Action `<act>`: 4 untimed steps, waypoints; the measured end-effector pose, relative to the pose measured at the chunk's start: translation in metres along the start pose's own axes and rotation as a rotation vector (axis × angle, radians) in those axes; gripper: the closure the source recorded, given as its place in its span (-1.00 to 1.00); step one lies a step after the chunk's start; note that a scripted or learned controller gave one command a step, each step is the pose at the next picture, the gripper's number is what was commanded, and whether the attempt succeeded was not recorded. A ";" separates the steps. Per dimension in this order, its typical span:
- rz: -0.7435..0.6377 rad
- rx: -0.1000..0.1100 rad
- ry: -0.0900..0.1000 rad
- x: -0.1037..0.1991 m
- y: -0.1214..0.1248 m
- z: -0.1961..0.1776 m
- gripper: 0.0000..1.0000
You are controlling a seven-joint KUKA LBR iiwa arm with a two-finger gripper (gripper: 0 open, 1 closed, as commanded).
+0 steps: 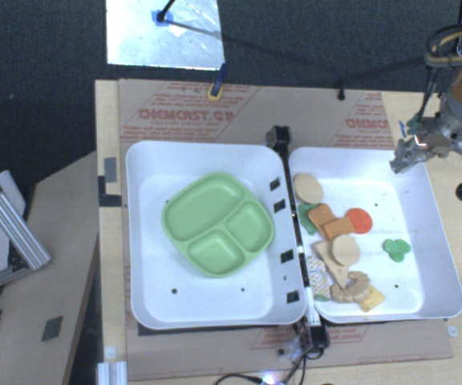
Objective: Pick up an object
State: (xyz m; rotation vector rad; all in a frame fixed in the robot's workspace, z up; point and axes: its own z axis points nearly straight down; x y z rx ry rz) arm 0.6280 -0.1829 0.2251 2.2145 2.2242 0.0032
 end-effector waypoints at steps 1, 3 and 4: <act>-0.005 0.003 0.002 0.059 -0.014 0.008 1.00; -0.005 0.004 0.002 0.149 -0.036 0.001 1.00; 0.003 0.002 0.000 0.143 -0.031 0.007 1.00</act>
